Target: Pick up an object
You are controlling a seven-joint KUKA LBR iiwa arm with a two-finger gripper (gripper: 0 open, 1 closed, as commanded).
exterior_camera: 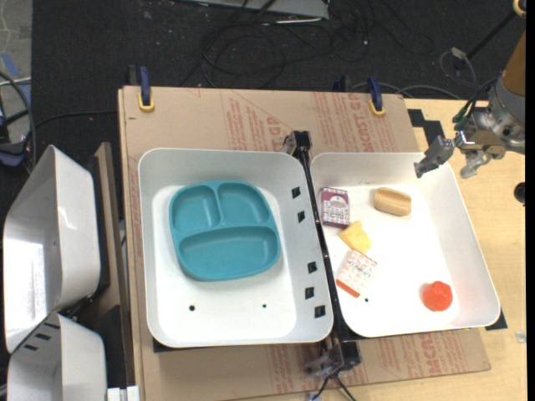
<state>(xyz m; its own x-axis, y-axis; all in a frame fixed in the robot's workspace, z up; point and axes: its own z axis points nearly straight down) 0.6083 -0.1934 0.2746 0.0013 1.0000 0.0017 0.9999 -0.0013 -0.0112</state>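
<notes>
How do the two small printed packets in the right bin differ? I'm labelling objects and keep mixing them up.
The purple packet is dark maroon-purple; the red-and-white packet is mostly white with red print. The purple packet lies nearly square to the bin wall, while the red-and-white packet is turned diagonally. The purple packet lies farther back, the red-and-white one nearer the front. Both are small, flat, and near the bin's left wall.

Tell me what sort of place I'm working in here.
Likely a robotics lab test bench rather than a home or kitchen. The two white bins sit on a cardboard sheet clamped at its far edge, loose cables trail over the dark floor, and the gripper hangs over toy-like items such as a teal divided plate.
</notes>
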